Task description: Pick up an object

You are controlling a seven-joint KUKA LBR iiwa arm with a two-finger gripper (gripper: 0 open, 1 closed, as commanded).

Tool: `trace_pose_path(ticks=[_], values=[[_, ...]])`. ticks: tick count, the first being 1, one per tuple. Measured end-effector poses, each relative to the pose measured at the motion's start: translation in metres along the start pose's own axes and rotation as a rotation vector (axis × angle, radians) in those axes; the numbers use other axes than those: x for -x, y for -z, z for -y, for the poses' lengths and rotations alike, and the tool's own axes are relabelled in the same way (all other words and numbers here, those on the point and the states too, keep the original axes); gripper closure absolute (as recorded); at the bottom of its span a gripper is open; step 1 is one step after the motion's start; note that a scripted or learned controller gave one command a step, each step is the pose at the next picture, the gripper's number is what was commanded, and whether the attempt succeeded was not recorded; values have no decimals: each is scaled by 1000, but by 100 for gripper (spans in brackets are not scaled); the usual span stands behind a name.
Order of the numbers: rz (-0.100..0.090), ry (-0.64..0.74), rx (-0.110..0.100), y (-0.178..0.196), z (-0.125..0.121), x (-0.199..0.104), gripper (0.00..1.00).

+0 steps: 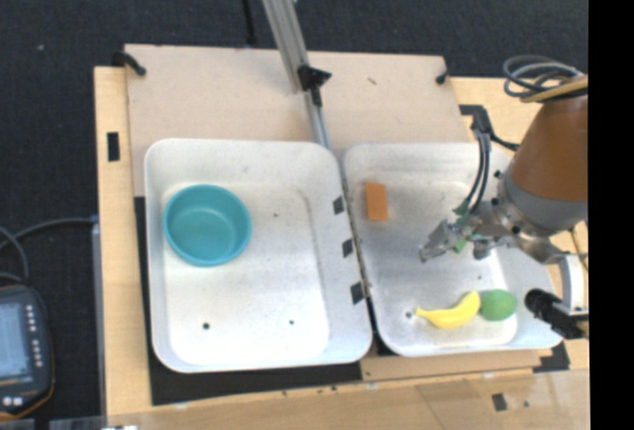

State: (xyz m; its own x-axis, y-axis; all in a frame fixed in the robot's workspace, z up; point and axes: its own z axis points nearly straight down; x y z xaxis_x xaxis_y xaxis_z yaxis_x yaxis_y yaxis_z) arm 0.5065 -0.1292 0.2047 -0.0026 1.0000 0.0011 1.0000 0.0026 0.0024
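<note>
Arm (555, 161) comes in from 3 o'clock, over the right bin (396, 170). Gripper (443, 244) hangs mid-bin; can't tell how wide it stands, nothing seen in it. Orange block (375, 201) lies at 10 o'clock from the gripper, apart from it. Banana (448, 312) sits at 6 o'clock near the bin's front wall, green ball (498, 304) touching its right end. Teal bowl (206, 224) sits in the left bin (297, 319), at 9 o'clock.

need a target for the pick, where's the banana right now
The banana lies in the right bin, near its front edge, with a green ball right beside it on the right.
</note>
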Motion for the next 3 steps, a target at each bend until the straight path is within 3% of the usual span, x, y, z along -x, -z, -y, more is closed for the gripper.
trace_pose_path(ticks=[1, 3], values=[[0, -3, 1, 0, 0, 0, 0], [2, -4, -6, -99, 9, 1, 0]])
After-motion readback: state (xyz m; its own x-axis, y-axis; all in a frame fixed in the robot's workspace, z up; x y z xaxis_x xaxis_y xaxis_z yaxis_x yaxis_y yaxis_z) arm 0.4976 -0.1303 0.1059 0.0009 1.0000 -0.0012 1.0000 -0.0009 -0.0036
